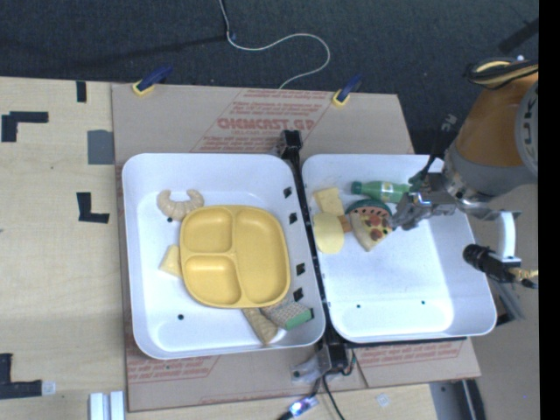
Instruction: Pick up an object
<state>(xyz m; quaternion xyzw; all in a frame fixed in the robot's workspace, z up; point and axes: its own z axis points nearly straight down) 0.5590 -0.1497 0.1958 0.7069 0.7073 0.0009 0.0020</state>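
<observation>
On the bench (pixel 52 173) I log two white bins side by side. Left bin (pixel 144 178): a yellow divided plate (pixel 234 255) fills the middle; a tan curved piece (pixel 178 203) lies at its upper left edge, a pale wedge (pixel 169 260) pokes out from under its left side, and a waffle-textured item with a green tip (pixel 278 318) is partly covered by its lower rim, so I cannot identify it. Right bin (pixel 411 313): objects are bunched in the upper left corner, namely a pale yellow block (pixel 328 201), a rounded yellow piece (pixel 329 233) just below it, a pizza slice toy (pixel 373 226) and a green bottle (pixel 380 188) lying on its side. A dark object under the slice is too hidden to name. My gripper (pixel 409 213) sits just right of the slice, near the bottle's cap end; whether the fingers are apart or together I cannot tell, and I see nothing between them. Grey arm and orange band are cut off at the right.
</observation>
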